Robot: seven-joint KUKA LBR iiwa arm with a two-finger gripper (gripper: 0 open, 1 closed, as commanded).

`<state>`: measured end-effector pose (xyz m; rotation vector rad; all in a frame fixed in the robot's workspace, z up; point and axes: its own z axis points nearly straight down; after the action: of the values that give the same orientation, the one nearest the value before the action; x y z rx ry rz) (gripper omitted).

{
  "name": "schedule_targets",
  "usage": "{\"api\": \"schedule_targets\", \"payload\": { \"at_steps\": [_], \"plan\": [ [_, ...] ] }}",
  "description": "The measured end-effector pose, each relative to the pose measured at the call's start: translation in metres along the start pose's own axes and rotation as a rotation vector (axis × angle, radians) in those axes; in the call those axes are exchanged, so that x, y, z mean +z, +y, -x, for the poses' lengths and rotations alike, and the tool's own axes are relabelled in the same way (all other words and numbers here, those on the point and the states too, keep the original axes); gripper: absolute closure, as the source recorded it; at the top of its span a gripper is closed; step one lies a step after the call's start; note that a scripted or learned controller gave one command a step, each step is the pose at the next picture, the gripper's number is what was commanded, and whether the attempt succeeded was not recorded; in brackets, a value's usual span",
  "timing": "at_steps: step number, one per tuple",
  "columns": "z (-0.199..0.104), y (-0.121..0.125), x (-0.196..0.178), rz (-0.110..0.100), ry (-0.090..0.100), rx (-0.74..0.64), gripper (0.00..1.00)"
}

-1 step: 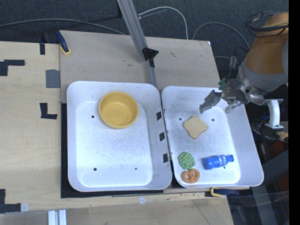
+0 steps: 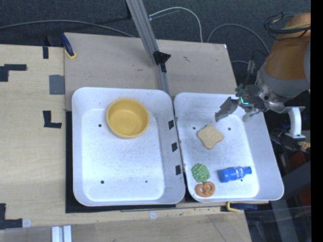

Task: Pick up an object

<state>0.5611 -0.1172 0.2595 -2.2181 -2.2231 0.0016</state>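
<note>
In the right bin (image 2: 262, 150) lie a beige slice of toast (image 2: 210, 136), a green bumpy item (image 2: 200, 172), a brown pretzel (image 2: 205, 188) and a blue bottle (image 2: 233, 173) on its side. My gripper (image 2: 235, 111) hangs over the bin's upper right part, up and to the right of the toast, open with nothing between its fingers. A yellow bowl (image 2: 127, 117) stands in the left bin (image 2: 91, 185).
A grey pole (image 2: 146, 29) slants down to the seam between the bins at the back. Cables loop on the bench behind the right bin. The arm's orange band (image 2: 288, 49) is at the far right.
</note>
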Motion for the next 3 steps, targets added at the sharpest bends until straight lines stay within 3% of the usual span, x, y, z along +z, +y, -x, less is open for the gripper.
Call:
{"api": "schedule_targets", "payload": {
  "at_steps": [2,3],
  "plan": [
    [0.006,0.011,0.098,-0.005,0.0,0.001,0.0],
    [0.002,0.004,0.145,-0.006,0.001,0.001,0.0]
  ]
}}
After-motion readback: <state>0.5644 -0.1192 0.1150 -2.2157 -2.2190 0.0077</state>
